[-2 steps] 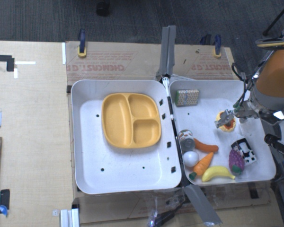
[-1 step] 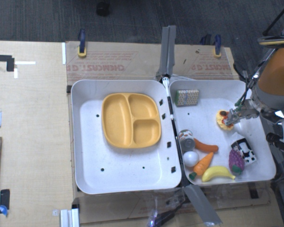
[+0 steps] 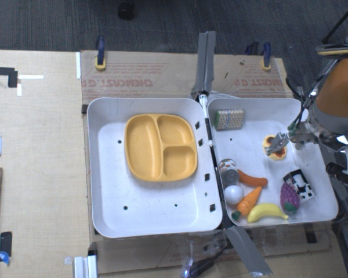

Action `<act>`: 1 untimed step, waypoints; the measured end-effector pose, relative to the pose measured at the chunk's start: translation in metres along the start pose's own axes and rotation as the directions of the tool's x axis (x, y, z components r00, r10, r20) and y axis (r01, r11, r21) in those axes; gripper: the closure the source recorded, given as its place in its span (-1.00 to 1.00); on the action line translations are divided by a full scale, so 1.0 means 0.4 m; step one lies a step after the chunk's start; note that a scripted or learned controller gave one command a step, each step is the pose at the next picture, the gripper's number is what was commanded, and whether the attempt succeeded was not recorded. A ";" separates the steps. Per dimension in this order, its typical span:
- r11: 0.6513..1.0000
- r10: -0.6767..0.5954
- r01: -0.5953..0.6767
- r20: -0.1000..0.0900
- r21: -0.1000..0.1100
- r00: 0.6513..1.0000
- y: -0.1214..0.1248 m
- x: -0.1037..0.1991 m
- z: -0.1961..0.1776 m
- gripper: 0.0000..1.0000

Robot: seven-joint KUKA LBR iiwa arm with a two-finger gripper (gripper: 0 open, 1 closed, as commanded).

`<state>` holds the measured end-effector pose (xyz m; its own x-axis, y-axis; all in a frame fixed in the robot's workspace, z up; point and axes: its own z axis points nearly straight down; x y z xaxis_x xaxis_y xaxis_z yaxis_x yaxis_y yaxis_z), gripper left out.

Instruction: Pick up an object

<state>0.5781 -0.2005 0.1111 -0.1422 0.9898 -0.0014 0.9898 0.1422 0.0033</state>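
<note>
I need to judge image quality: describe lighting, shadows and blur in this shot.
Camera view: even, soft overhead light; faint shadows under the yellow plate and along the left bin wall; no strong glare; the gripper and small toys look slightly soft; the arm's orange band is blurred.

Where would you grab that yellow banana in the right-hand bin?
Probably from above, across the middle of the banana. It lies flat and curved along the near wall of the right bin, its narrow width suits two fingers, and the carrot crowds its left end.

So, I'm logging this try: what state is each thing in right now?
yellow divided plate: upright in left bin, nothing in it
banana: lying flat, right bin
two carrots: lying, touching
white ball: resting beside the carrots
hand: low over a small orange-yellow toy; grasp unclear
</note>
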 end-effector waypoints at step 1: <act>0.976 -0.217 0.217 -0.001 0.003 0.976 -0.010 0.059 0.033 -1.00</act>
<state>0.5710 -0.1777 0.0980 -0.3533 0.9355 -0.0008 0.9355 0.3533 0.0003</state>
